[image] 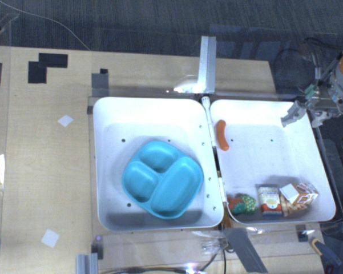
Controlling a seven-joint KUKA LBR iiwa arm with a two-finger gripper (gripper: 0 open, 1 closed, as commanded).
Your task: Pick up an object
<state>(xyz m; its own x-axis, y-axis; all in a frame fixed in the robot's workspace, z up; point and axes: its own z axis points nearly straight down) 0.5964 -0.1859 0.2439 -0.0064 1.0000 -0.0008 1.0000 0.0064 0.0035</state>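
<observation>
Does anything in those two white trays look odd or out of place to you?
Mildly. The blue divided plate sits skewed in the left bin. In the right bin, a toy hot dog lies alone against the dividing wall, while the small boxes and a red-and-green toy crowd the near edge, one box tipped. Nothing looks spilled or broken.

blue divided plate (162,178) in white left bin (105,153), orange-red sausage (221,136), green-and-red toy (242,204), printed cartons (269,201)
</observation>
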